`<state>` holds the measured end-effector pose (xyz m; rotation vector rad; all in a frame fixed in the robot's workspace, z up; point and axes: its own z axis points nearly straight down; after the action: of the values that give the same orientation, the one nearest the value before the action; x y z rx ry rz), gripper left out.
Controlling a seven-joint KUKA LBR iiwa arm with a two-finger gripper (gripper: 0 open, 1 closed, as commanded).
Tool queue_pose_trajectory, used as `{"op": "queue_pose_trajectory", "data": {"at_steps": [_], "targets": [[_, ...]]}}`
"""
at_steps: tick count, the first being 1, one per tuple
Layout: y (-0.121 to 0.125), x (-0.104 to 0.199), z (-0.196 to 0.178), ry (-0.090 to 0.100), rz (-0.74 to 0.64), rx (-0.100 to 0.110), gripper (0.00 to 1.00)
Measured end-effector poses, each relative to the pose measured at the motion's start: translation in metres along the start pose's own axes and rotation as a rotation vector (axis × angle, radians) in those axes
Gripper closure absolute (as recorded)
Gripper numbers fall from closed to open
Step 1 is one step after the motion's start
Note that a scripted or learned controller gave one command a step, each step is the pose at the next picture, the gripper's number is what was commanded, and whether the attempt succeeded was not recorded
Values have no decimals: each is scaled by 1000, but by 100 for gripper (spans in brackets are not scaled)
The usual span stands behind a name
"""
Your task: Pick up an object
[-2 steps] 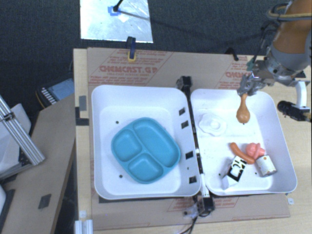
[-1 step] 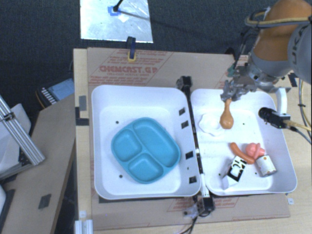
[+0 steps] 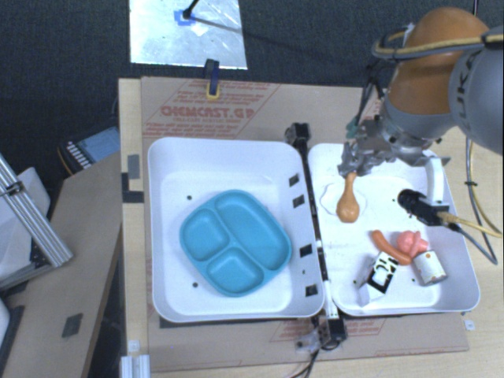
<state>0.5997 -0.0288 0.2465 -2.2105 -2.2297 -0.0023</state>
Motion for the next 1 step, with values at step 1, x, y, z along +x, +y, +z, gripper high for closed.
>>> {"op": "queue_pose_trajectory", "data": {"at_steps": [1], "targets": [[-32, 54, 10, 0, -1, 2, 100]]}}
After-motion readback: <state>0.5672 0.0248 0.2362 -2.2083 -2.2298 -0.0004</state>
